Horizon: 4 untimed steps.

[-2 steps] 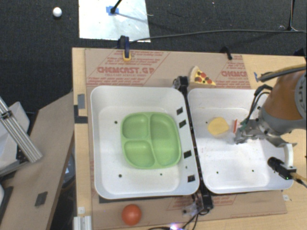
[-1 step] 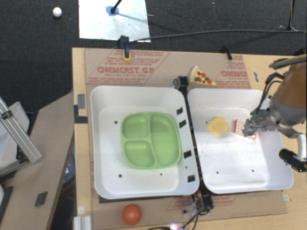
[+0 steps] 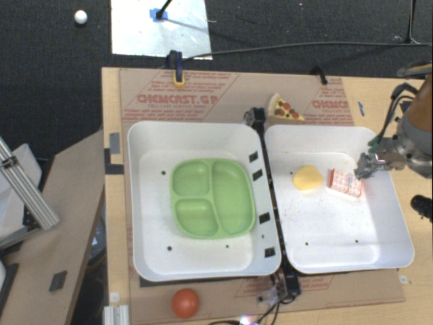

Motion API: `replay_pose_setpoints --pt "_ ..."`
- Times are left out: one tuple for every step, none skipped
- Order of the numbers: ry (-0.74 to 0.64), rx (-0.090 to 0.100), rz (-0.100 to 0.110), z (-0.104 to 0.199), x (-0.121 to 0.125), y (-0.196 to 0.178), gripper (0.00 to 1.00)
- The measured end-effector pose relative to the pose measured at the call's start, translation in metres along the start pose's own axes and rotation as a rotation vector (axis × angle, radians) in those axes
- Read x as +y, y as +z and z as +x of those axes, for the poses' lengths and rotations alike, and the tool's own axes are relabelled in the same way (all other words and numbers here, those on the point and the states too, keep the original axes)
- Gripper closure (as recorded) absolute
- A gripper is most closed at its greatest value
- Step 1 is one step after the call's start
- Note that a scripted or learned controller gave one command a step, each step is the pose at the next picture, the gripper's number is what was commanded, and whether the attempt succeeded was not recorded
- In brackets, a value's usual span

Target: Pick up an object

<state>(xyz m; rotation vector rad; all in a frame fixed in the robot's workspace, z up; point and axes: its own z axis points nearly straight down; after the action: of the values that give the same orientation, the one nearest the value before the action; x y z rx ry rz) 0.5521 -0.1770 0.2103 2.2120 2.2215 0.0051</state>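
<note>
Camera view: one yellow piece (image 3: 308, 178), one red packet (image 3: 345, 183), claw (image 3: 366, 166) state unclear, one green tray (image 3: 212, 198)

The right bin (image 3: 379, 249) has open floor across its front half; a yellow lump (image 3: 308, 178) and a red-white packet (image 3: 345, 183) sit near its back, with the tool (image 3: 365, 166) just beside the packet. A green tray (image 3: 212, 197) fills the left bin's (image 3: 145, 249) middle, leaving only margins free.

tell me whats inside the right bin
In the right bin: a yellow piece and a small red-and-white packet, apart. The gripper partly covers the packet's right end.
</note>
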Motion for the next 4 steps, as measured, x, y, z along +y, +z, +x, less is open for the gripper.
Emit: replay_pose_setpoints --pt "0.000 -0.001 -0.001 -0.010 0.005 -0.059 1.00" --pt "-0.002 0.001 0.002 -0.010 0.006 -0.084 1.00" --pt "-0.004 0.003 0.005 0.039 0.019 -0.065 1.00" --pt "-0.006 0.003 0.004 0.098 0.033 -0.065 1.00"
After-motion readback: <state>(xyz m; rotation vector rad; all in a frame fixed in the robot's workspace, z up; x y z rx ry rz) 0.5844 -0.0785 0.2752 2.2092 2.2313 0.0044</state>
